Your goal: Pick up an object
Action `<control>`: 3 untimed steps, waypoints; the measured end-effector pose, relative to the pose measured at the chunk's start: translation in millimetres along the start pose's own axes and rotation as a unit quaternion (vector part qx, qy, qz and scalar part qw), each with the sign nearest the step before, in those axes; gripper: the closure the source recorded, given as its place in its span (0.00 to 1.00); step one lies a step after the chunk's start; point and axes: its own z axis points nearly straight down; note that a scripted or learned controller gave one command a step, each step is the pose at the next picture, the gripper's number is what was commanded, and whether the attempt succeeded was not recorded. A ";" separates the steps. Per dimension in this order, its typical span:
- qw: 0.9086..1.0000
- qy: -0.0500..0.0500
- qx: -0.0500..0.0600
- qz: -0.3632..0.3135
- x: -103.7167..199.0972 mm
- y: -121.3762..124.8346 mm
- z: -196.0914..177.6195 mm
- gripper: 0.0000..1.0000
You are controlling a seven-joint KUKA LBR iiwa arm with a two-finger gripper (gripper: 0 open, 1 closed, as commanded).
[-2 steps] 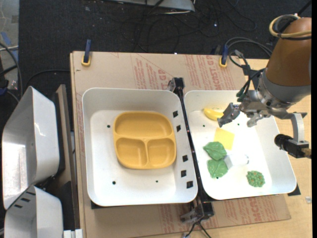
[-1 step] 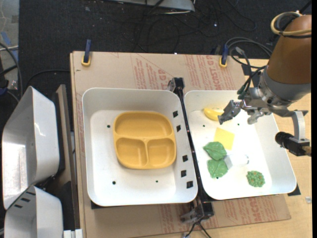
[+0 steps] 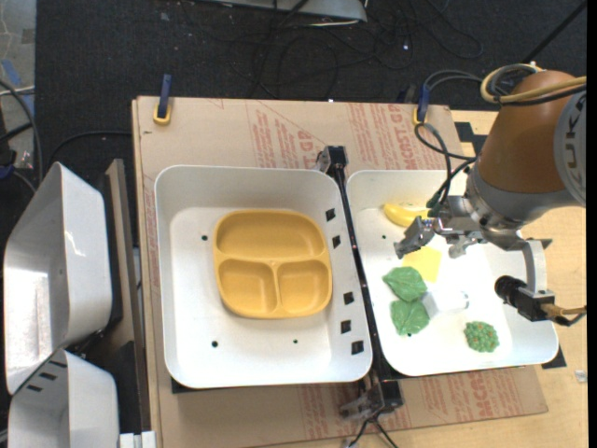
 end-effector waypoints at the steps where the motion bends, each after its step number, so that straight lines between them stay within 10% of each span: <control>1: 1.000 0.000 0.000 0.000 -0.5 -2.4 64.6 0.00; 2: 1.000 -0.001 -0.004 0.000 -0.4 -1.7 116.4 0.00; 3: 1.000 -0.001 -0.005 0.001 -0.4 -1.0 104.2 1.00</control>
